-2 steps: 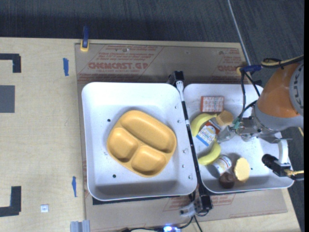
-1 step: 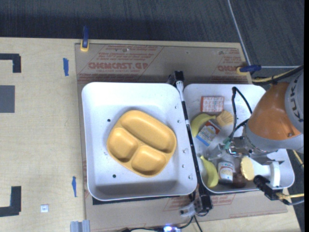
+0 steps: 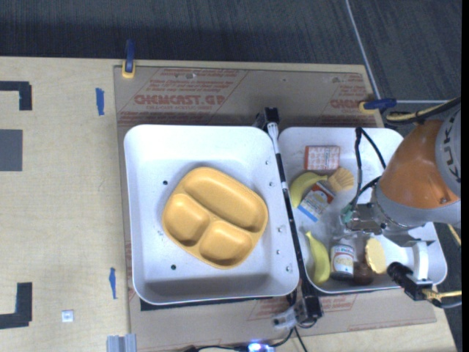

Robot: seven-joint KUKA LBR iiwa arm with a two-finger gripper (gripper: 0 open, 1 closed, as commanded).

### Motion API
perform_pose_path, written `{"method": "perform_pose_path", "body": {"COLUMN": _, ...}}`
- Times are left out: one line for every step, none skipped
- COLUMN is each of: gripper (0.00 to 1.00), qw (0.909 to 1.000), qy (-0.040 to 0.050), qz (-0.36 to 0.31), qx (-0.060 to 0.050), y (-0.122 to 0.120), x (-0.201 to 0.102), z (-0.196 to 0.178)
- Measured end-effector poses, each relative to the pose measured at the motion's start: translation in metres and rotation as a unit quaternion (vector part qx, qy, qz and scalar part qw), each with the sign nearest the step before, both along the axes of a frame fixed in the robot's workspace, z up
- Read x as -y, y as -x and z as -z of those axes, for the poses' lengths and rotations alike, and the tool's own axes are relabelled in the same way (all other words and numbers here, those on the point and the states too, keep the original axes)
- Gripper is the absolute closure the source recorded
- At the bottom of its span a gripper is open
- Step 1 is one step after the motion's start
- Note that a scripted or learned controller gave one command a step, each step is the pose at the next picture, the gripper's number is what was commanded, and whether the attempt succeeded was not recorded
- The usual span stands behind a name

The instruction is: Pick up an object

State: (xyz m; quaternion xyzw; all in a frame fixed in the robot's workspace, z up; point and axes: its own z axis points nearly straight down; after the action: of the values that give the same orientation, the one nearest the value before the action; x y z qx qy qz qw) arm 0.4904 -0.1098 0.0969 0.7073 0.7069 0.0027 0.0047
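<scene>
Gripper hangs low over the middle of the right bin, its metal end down among the clutter; whether it is spread or pressed together cannot be told from this angle. Just beneath and around it lie the likely candidates: a small jar near the front wall, a pale round piece beside that, and a banana along the left wall. Further back sit a second banana, a small packet and a red-and-white carton. Everything loose is crowded in this bin, which is probably why the arm reaches here. A yellow sectioned tray rests alone in the left bin.
</scene>
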Motion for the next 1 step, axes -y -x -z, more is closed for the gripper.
{"method": "perform_pose_path", "body": {"gripper": 0.0, "qw": 1.0, "qy": -0.0001, "qz": 0.0, "qx": 0.0, "y": 0.0001, "x": 0.0, "z": 0.0}}
